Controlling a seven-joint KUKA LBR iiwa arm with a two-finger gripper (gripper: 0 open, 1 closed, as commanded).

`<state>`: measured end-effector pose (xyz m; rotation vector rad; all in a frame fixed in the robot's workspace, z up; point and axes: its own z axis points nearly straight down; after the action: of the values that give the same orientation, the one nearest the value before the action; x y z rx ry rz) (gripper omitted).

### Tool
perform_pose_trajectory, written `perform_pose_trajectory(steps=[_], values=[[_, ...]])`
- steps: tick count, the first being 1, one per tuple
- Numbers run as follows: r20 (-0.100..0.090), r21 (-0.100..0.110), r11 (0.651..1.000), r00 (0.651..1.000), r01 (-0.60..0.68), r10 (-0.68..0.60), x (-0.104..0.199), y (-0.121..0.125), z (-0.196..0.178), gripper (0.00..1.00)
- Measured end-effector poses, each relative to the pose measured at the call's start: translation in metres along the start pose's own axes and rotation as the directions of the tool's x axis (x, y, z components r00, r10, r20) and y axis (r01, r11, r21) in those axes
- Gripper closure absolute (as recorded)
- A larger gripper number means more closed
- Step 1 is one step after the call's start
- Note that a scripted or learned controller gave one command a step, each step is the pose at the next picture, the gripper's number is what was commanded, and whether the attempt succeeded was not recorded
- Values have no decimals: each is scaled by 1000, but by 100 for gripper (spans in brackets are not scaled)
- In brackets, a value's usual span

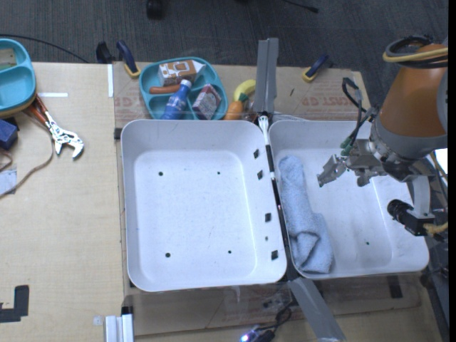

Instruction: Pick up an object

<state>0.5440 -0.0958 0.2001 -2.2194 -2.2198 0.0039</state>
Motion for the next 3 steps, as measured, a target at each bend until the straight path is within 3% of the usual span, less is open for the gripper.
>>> perform_pose_trajectory(steps=[1,2,3], values=[[0,0,968,968,-252,252,1,-37,-6,0],[1,-2,937,937,-350,350,-48,-42,-56,0],[1,2,899,899,-437,437,48,-63,10,0]])
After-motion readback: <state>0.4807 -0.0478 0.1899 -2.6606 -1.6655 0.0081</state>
